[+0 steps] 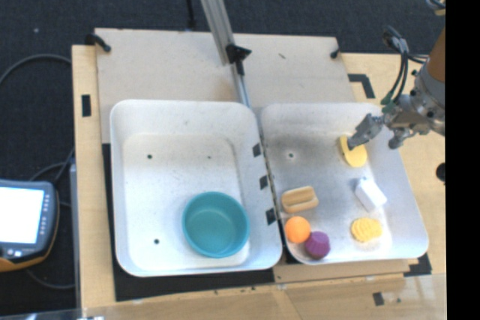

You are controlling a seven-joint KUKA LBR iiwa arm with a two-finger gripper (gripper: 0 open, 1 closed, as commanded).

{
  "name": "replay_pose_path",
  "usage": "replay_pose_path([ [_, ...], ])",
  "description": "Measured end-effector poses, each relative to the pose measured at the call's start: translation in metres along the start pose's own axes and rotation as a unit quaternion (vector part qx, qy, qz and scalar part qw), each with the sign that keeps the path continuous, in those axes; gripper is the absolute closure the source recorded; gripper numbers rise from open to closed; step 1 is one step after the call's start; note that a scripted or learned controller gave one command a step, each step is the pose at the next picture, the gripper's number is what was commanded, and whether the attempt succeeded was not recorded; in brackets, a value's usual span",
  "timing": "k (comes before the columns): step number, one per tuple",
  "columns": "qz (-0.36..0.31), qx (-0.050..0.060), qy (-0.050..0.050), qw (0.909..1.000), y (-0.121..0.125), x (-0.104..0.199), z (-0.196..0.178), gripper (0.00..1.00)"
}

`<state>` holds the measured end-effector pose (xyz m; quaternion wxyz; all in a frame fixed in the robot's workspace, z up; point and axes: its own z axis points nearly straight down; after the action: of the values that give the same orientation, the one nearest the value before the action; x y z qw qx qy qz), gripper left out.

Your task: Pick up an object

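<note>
Two white bins sit side by side on the bench (172,71) — the left bin (150,131) holds one teal bowl (215,224). The right bin (315,131) holds six things: two yellow pieces (355,155) (366,230), one white block (370,194), one tan roll (299,198), one orange ball (298,229), one purple ball (318,244). The gripper (379,133) hangs over the far yellow piece, jaws apart — clamped on nothing.

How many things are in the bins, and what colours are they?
Yellow: 2, a round piece by the gripper and a ridged piece
Orange: 1, a ball
Purple: 1, a ball
Tan: 1, a bread-like piece
White: 1, a block
Teal: 1, a bowl
Total: 7
</note>
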<state>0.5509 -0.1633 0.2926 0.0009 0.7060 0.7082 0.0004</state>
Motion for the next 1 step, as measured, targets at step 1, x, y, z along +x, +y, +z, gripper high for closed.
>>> replay_pose_path([
  [1,0.001,0.0,0.0,1.0,0.0,-0.0002,0.0,0.0],
])
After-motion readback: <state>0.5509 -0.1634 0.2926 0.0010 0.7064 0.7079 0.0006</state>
